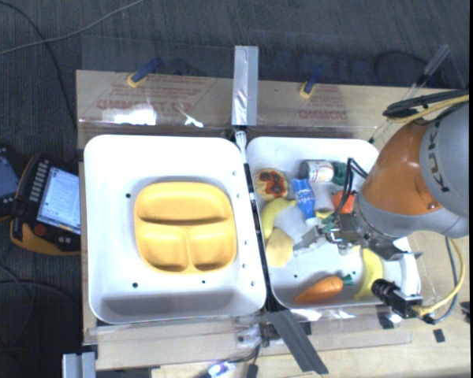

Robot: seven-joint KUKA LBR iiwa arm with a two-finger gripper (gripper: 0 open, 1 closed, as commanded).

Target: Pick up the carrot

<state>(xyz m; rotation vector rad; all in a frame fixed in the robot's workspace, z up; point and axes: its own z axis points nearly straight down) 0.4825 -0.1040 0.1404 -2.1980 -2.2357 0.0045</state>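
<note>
Nearest me, carrot [322, 288] lies lengthwise along right bin's [284, 294] front edge, just below my gripper [315, 237]; fingers apart, holding nothing.

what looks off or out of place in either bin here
Nothing looks spilled or broken. The right bin is just crowded: the carrot lies near its front wall, apart from the gripper, among other jumbled items. The yellow tray sits squarely in the left bin.

Left bin [102, 211]: yellow divided tray [186, 224], middle.
Right bin [315, 146]: carrot [321, 289] near front wall, lying flat, green end rightward; can [318, 171] at back; blue packet [303, 198]; pale yellow items at left.
Gripper [314, 236]: above bin middle, apart from carrot.
Arm [414, 183]: enters from right.
</note>
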